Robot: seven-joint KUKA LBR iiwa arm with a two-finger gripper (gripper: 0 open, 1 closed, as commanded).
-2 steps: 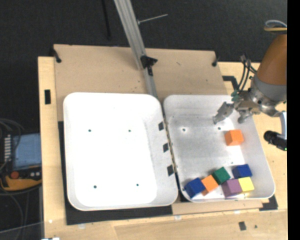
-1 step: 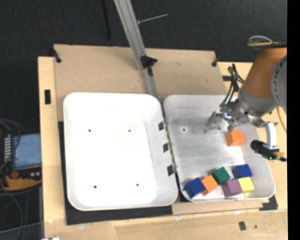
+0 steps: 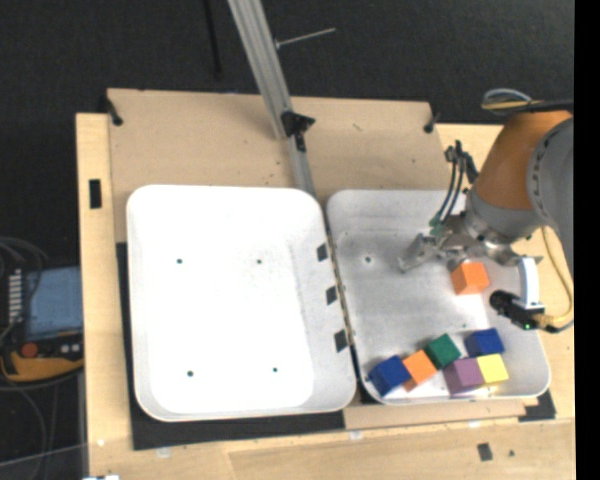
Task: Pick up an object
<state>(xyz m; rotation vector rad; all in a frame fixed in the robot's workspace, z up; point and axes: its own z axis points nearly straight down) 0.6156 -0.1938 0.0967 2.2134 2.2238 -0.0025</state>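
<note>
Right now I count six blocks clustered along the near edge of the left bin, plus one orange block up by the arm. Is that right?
Not quite: the cluster is in the right bin, not the left. The camera view shows the six blocks there, from the blue block to the yellow block, along its near edge. The lone orange block does lie up by the arm.

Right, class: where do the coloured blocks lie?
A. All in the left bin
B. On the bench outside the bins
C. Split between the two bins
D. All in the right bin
D: the blue block, green block, purple block and the others all sit inside the right bin.
</note>
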